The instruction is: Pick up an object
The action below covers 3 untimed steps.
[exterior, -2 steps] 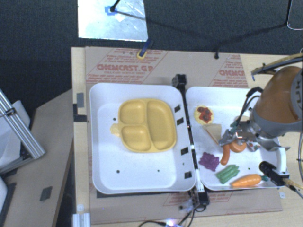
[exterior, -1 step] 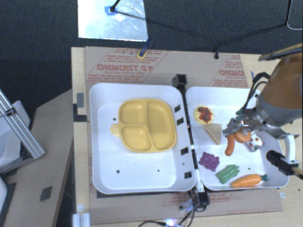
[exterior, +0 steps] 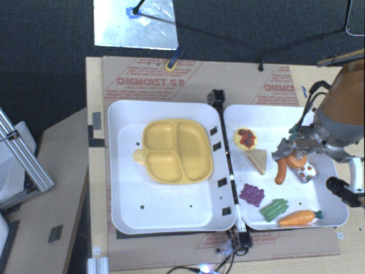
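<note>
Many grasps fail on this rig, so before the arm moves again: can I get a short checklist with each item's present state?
1. Gripper over the right bin: ok.
2. Target near gripper: ok, the orange sausage lies right under it.
3. Fingers around the sausage: cannot tell.
4. Crowding: not ok, a white-and-red toy lies right beside the sausage, and the sandwich wedge lies nearby.
5. Other items apart from the gripper: ok, purple grapes, green vegetable and carrot lie toward the near rim.
6. Yellow tray in left bin: ok, away from the arm.
</note>
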Available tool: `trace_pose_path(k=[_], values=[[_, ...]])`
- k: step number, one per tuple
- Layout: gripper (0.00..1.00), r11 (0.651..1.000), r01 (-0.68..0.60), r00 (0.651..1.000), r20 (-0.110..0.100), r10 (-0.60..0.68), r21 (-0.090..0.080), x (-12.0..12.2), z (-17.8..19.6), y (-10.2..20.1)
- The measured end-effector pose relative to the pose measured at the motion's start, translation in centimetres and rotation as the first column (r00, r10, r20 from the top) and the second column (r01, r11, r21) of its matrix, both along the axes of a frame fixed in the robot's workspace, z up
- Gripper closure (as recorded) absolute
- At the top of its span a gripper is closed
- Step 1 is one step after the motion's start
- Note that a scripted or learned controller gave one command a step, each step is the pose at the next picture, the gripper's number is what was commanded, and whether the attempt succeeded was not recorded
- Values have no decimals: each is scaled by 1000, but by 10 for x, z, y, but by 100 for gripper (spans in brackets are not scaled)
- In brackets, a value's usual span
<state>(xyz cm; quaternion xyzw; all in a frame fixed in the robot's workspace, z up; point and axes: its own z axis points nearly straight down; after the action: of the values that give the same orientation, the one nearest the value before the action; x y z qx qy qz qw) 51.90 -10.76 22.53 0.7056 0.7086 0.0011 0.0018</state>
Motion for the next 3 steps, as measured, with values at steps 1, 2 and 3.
trace_pose_path(k=[1,2,3], values=[[100,1000,-5,1000,-2,5,2,10,-3,51],[100,1000,-6,1000,-1,6,2,41,-8,104],[100,1000,-5,1000,-2,5,2,55,-13,154]])
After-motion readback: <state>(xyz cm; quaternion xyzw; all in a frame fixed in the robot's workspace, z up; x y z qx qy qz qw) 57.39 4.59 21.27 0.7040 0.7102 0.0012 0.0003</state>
